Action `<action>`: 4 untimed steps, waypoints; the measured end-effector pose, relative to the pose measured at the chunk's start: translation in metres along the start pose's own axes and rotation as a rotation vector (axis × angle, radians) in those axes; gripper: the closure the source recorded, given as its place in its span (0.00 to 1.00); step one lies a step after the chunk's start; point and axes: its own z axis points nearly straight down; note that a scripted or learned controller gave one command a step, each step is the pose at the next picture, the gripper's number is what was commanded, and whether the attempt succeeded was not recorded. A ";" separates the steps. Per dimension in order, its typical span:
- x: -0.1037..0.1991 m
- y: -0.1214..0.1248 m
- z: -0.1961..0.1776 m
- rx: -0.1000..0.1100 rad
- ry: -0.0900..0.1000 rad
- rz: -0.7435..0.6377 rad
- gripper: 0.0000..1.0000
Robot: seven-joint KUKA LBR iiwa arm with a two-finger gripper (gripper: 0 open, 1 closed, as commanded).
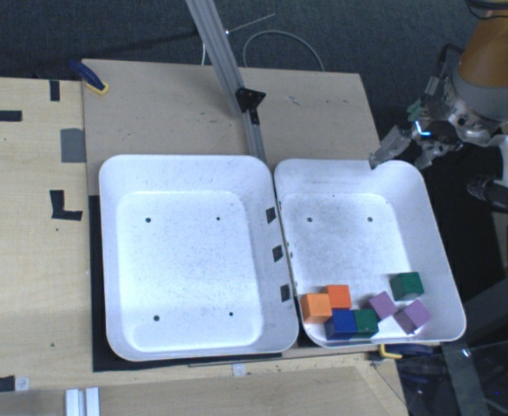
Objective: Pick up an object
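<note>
Gripper (406, 148), apparently spread wide with nothing held, hangs over the right bin's (427, 202) far corner, blocks (362, 310) clustered well toward its near edge.

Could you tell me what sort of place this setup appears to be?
Probably a robotics lab bench for grasping trials: two white bins sit side by side, small coloured blocks are clustered in the right one, and a robot arm reaches in.
</note>
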 end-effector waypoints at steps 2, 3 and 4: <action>0.003 0.063 0.190 0.021 0.009 -0.002 0.00; -0.023 -0.023 0.141 0.007 0.001 0.000 0.00; -0.023 -0.120 0.016 0.001 0.002 -0.002 0.00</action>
